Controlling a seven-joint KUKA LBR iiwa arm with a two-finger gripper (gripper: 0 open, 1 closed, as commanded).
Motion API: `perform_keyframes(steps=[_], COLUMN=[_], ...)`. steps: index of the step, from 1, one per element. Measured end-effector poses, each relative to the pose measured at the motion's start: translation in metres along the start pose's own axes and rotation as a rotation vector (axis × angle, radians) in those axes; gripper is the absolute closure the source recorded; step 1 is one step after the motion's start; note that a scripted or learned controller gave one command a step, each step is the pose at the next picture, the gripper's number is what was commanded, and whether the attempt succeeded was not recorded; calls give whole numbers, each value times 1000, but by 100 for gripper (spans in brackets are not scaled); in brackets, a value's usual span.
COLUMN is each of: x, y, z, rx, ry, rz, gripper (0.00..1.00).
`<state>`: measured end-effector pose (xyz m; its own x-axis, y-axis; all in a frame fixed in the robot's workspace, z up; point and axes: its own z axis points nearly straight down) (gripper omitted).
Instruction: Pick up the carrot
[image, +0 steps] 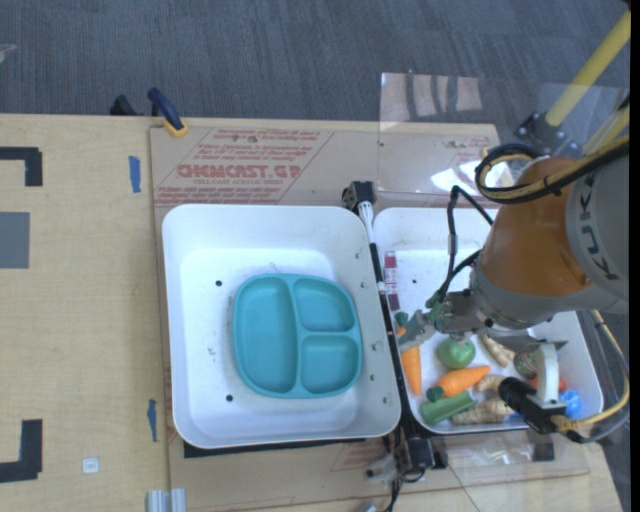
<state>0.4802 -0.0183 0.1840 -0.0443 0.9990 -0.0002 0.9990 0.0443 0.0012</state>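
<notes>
Carrot (465, 381) lies in right bin (590, 385) w/ other toy veg, approx 6 o'clock of the arm's wrist (500, 312) above; gripper state can't be told, so arm should drop straight, centred over carrot, clear of green pepper (457, 352).

The left white bin (190, 300) holds a teal divided plate (297, 335) with three compartments, lying flat near the bin's middle. The right white bin (420, 245) sits just beside it, the two rims touching along a dark clamp strip (372, 250). In the right bin lie a green round vegetable (457, 352), a green pod-like piece (447, 406) near the front wall, a pale knobbly root (496, 349), and a small blue item (571, 404) at the far right corner. Both bins rest on a cardboard sheet with red print (250, 160), which lies on a pale wooden bench (70, 330). A blue-handled clamp (165, 110) grips the sheet's back left corner.
</notes>
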Motion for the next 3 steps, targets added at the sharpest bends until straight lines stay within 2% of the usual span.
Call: perform_keyframes(steps=[2, 3], x=[0, -83], y=[0, -9], z=[0, 80], rx=[0, 13], ry=[0, -2], rz=[0, 68], gripper=[0, 0])
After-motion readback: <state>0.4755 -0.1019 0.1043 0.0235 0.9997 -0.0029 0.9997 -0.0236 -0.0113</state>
